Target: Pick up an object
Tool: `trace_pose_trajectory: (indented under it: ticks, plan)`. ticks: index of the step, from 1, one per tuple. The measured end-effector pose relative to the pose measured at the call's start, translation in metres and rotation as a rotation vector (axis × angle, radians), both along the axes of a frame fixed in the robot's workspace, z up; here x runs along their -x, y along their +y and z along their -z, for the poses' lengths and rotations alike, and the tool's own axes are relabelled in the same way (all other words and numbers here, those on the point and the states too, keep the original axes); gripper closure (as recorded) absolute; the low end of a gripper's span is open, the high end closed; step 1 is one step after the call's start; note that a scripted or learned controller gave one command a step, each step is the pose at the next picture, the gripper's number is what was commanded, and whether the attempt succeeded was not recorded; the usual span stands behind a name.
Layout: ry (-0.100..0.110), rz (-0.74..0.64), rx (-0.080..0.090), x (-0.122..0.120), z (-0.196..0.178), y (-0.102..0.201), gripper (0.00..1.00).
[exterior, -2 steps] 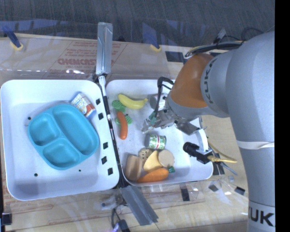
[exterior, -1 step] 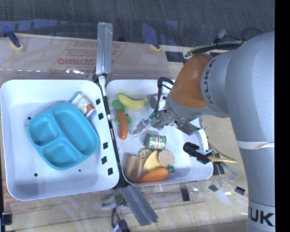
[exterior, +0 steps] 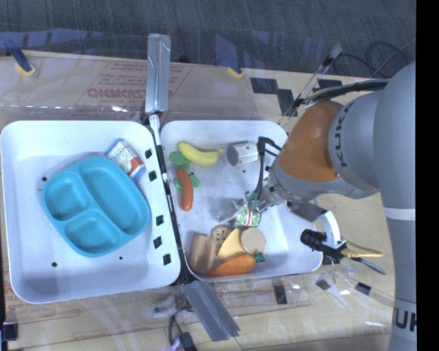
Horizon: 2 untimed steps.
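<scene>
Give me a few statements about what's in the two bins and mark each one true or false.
1. The blue divided plate lies in the left bin. True.
2. The banana lies on the blue plate. False: it lies in the right bin, near its far wall.
3. The gripper is over the right bin. True.
4. The carrot lies beside the small carton. False: the carton is in the left bin, the carrot in the right.
</scene>
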<state>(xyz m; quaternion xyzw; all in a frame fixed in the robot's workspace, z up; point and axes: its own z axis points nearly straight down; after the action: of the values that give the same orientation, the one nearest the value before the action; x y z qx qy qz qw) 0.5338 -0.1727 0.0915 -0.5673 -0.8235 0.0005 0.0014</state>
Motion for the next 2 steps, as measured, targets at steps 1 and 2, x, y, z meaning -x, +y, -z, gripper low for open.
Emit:
trace_pose_trajectory:
  ticks: [1, 2]
  plan:
    - [-0.005, -0.004, 0.000, -0.0025, -0.0118, 0.0004, 1.00]
    - [-0.004, -0.005, 0.000, -0.0023, -0.0114, 0.0006, 0.00]
